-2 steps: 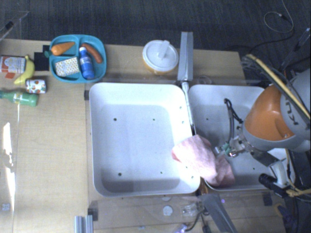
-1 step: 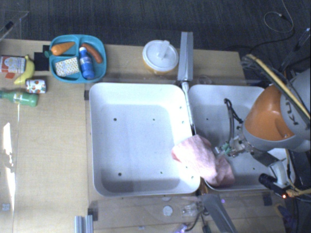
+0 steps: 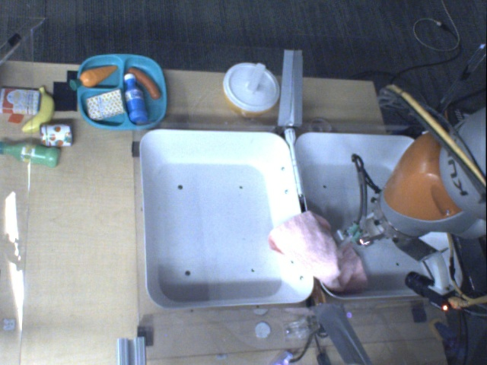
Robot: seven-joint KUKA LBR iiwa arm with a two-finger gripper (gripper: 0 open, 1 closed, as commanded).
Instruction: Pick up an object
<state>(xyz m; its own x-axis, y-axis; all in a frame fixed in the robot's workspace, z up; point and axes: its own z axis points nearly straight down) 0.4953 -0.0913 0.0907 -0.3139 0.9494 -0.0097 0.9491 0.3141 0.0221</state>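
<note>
My arm [image 3: 422, 188], with its orange band, reaches in from the right over the right bin [image 3: 335, 166]. My gripper [image 3: 358, 236] sits low in that bin, right at the edge of a pink cloth [image 3: 312, 249]. I cannot tell from this angle how my gripper is set, nor whether any of the cloth is caught in it.

The cloth is crumpled and lies across the divider between the two bins: its paler part spills into the lower right corner of the left bin [image 3: 213, 219], and its darker pink part rests in the lower left corner of the right bin, touching or just beside my gripper. A black cable [image 3: 364, 177] runs along the right bin's floor toward my wrist.

On the counter [image 3: 76, 226] beyond the bins, a blue tray [image 3: 156, 78] with compartments holds an orange carrot-like toy [image 3: 99, 75], a blue bottle [image 3: 135, 97], a sausage-like toy [image 3: 150, 84] and a pale patterned piece. Left of the tray lie a banana [image 3: 39, 111], a small box [image 3: 19, 101], a little can [image 3: 56, 134] and a green bottle [image 3: 30, 153] on its side. A white lidded cup [image 3: 251, 87] stands near the top edge of the bins, next to a grey metal bar [image 3: 290, 90].
</note>
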